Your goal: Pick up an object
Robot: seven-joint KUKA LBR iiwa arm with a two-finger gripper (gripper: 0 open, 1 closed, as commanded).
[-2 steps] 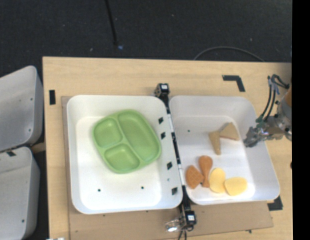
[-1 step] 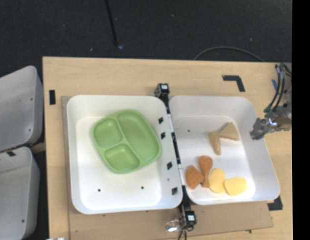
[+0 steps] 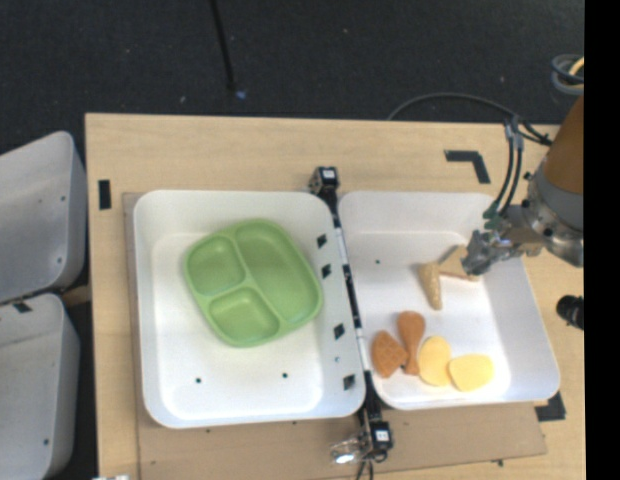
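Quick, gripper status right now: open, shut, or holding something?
Gripper: cannot be told; it sits low in the right bin, beside the tan cone-shaped piece.

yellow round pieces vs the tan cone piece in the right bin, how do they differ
The two yellow round flat food pieces are bright yellow and disc-like; the pale tan cone-shaped piece is duller, narrow and tapered. The yellow ones lie near the bin's front beside orange pieces; the cone lies farther back, close to the claw. Both lie in the right white bin.

You see wooden bench on dark floor, black cable trailing above it, white panels at left edge.
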